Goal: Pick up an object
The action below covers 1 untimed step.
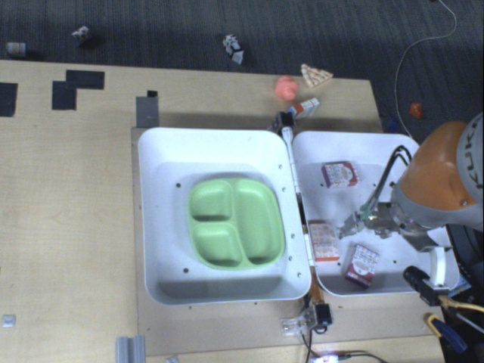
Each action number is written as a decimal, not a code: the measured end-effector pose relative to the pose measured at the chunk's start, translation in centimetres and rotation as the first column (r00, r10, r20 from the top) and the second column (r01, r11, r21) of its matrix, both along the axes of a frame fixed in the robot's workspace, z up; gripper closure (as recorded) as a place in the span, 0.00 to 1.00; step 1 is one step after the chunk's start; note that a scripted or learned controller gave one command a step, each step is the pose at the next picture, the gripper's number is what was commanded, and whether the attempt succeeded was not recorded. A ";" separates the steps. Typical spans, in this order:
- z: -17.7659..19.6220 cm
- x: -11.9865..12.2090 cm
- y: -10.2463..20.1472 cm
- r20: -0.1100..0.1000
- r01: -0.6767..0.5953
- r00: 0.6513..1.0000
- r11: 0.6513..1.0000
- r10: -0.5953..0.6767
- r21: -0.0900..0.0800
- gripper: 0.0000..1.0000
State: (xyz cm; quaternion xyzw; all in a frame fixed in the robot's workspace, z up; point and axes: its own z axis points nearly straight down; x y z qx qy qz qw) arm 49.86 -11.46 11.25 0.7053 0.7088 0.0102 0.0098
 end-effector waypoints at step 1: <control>-2.2 -0.5 2.5 0.000 0.010 1.000 1.000 -0.010 -0.016 0.00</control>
